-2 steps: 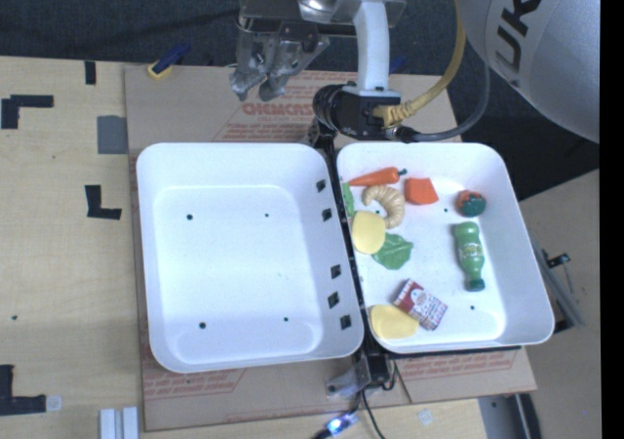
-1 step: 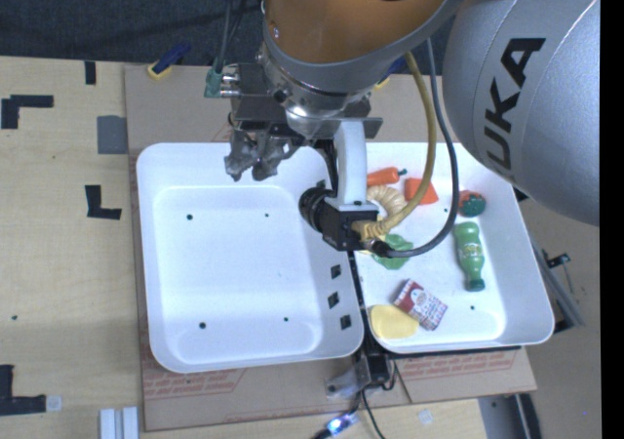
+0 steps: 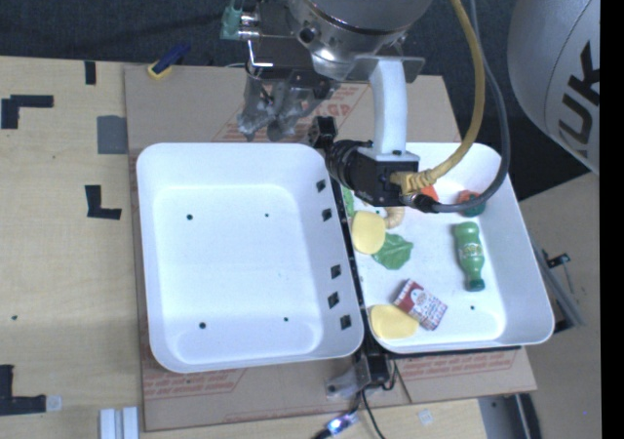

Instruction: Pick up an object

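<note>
Gripper (image 3: pixel 276 120): over brown cardboard (image 3: pixel 185 105), just beyond the left white bin (image 3: pixel 156 232)'s far rim; open or closed, cannot tell.
Objects: green plastic bottle (image 3: pixel 469 254), red packet (image 3: pixel 421 304), round yellow piece (image 3: pixel 369 232), green leaf-shaped piece (image 3: pixel 394 252) and yellow oval piece (image 3: pixel 393 322), all in the right white bin (image 3: pixel 522 252), well apart from the gripper.
Between: the 2 bins' touching rims.

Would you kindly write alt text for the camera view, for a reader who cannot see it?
The grey arm's gripper hangs just beyond the far rim of the left bin. The right bin holds a green bottle, a red packet and a yellow lump.
</note>
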`<state>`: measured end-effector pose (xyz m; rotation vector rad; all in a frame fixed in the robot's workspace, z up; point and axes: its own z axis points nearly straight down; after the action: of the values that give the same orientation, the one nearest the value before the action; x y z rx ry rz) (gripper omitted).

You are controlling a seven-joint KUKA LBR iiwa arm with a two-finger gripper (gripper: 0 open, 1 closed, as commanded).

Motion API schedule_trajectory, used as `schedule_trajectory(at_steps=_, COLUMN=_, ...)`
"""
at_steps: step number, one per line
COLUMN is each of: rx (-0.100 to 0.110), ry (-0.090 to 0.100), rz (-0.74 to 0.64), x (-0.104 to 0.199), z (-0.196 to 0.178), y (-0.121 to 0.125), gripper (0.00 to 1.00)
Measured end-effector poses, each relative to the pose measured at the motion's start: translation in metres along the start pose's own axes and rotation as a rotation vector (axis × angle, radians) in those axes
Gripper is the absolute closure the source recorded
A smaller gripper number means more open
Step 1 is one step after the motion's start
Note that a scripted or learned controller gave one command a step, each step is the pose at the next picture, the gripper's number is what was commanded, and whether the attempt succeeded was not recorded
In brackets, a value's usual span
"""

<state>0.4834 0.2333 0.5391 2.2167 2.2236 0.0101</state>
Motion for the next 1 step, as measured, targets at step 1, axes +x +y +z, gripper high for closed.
schedule_trajectory(at_steps=1, rx=0.008, ry=-0.004, rz=0.002, x=-0.0001, z=0.0049, y=0.0002, gripper=1.00)
